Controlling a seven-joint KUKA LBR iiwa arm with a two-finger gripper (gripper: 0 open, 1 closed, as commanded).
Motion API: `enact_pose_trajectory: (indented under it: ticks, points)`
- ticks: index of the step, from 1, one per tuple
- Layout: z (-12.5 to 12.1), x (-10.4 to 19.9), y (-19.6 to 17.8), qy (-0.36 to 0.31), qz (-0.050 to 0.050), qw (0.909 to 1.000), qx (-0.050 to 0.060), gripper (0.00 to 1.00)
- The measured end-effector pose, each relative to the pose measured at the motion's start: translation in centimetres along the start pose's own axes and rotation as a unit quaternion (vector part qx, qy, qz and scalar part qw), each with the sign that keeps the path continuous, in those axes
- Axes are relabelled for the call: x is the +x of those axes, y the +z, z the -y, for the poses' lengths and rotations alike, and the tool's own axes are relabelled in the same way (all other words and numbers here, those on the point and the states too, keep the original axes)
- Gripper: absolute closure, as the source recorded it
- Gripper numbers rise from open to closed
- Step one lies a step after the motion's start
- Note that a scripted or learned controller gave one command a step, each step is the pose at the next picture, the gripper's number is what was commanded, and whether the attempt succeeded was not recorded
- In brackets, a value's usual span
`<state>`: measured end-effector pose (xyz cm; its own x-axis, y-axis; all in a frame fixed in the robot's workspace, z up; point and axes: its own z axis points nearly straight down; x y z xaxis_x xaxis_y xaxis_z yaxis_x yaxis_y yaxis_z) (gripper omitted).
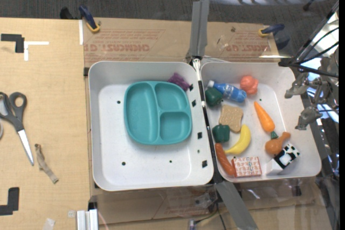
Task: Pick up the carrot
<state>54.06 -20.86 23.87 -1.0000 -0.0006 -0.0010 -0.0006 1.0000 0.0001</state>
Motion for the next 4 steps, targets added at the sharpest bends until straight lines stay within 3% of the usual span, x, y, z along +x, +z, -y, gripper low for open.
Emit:
enact_pose_trajectory:
  ticks: [1, 2, 3, 4]
  points:
    - [-4.4, -1.1, 12.8, -0.03, 0.0, 0.9995, 0.0, 0.0]
    - [-4.5, -3.2, 14.6, -0.035, 0.002, 0.9994, 0.0, 0.0]
    - [-4.6, -3.4, 13.7, -0.037, 0.004, 0.9993, 0.001, 1.0]
    - [-8.2, -1.9, 5.1, -0.043, 0.001, 0.9991, 0.0, 1.0]
